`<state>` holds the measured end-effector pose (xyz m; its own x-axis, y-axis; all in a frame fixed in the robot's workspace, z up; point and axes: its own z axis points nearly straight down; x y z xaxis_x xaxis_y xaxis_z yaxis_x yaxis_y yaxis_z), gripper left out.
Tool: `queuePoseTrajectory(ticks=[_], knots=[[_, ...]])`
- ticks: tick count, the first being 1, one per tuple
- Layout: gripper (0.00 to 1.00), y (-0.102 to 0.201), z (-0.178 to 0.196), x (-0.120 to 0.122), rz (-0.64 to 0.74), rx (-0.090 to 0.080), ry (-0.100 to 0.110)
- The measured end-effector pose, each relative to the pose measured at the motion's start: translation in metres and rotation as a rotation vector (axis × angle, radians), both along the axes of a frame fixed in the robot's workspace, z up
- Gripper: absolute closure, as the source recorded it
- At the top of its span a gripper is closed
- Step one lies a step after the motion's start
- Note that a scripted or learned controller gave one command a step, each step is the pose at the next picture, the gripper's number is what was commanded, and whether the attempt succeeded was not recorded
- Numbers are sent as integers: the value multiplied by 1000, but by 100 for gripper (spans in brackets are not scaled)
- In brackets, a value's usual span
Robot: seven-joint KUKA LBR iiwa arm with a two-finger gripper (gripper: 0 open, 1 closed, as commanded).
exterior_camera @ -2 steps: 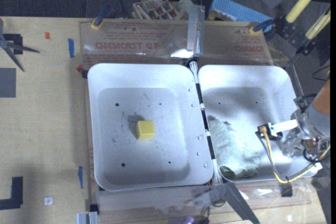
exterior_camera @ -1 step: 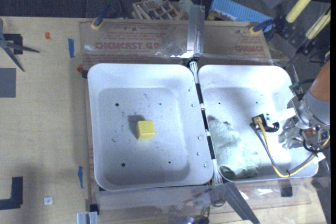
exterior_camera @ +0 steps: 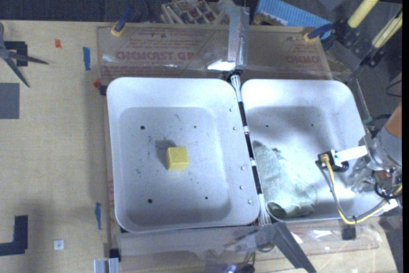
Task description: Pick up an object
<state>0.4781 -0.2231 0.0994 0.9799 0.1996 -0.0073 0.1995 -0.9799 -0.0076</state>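
Nearest to where I stand, the front lip of the table runs along the bottom, pale wood with a few blue marks on it and some dark pieces at its far left edge. Moving right, the left bin sits white and shallow, and a small yellow cube rests flat on its floor a little left of centre, well apart from every wall, with a faint grey smudge just beside it on the far-left side. Next comes the seam where the two bins touch, marked by a row of small fasteners. Past that, the right bin holds a crumpled grey-green cloth lying against its left wall and running down to its near left corner. Further right, the arm comes in at the right edge, and its tool hangs over the right side of the right bin, with a yellow cable looping from it down toward the near rim. That tool is cut off by the picture's edge and tangled in its own parts, so I cannot tell how it stands. Behind both bins, a clear sheet with red lettering lies on the far side of the table.
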Motion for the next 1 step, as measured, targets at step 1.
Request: queuePoseTrajectory(ticks=[1], knots=[[100, 2, 72, 50, 16, -3, -1]])
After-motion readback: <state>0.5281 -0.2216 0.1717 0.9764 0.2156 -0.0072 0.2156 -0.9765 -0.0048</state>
